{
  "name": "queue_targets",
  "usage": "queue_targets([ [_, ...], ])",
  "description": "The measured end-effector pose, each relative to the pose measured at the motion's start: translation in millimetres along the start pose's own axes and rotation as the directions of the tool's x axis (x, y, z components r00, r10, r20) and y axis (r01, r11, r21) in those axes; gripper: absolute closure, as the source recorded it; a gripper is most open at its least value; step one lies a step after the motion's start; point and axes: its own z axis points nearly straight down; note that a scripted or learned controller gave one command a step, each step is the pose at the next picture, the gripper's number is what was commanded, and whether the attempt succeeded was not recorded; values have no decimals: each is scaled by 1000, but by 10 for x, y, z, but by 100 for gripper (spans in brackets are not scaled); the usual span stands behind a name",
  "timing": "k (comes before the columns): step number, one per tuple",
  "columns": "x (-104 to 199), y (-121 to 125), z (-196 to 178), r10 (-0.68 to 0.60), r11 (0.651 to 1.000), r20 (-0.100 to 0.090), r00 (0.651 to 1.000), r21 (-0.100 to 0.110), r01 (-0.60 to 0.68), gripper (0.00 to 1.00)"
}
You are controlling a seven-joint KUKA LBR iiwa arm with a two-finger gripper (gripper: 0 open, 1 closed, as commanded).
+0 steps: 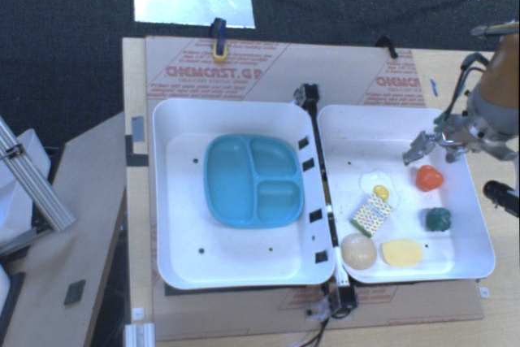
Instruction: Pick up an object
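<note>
My gripper [422,149] hangs over the upper right part of the right bin [357,126], its fingers pointing left and spread apart with nothing between them. Just below and to its right lies a red-orange toy [429,177]. Further down sits a dark green object [438,219]. A fried egg [377,188], a yellow-and-white patterned block [371,215], a tan round item [358,251] and a yellow oval piece [402,253] lie in the lower part of the same bin.
The left bin [175,126] holds a blue divided plate [250,180]. A black clip strip [315,175] runs between the two bins. An aluminium rail [28,175] sits at the far left of the bench.
</note>
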Motion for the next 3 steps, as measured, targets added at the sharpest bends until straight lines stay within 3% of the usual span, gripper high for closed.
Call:
queue_targets([
  [1, 69, 67, 560, -3, 1000, 0, 1000, 0, 3, 0],
  [2, 137, 143, 942, -7, 1000, -9, 1000, -15, 7, 0],
  [3, 121, 124, 854, -6, 1000, -6, 1000, -11, 6, 100],
])
